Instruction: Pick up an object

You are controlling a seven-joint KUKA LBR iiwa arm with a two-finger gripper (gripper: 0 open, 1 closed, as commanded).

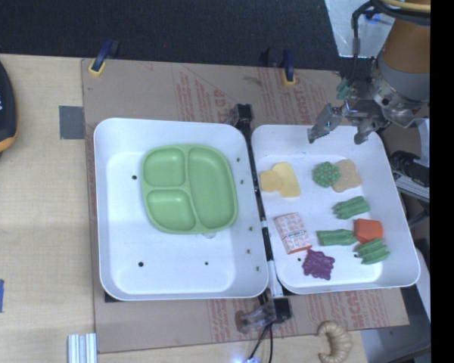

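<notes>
Both bins [121,274] look like smooth white plastic with a slight sheen. The green plate [189,187] is matt plastic. Under them, a brown cardboard sheet [174,89] with red print sits on a pale wood-look bench [30,225]. The gripper [339,131] looks like dull grey metal.

The arm [405,44] is grey with a broad orange band above the wrist, looped by black and yellow cables; its metal claw [340,131] carries two dark fingers.

Toys [340,214] crowded, right bin [287,138] rear free
</notes>
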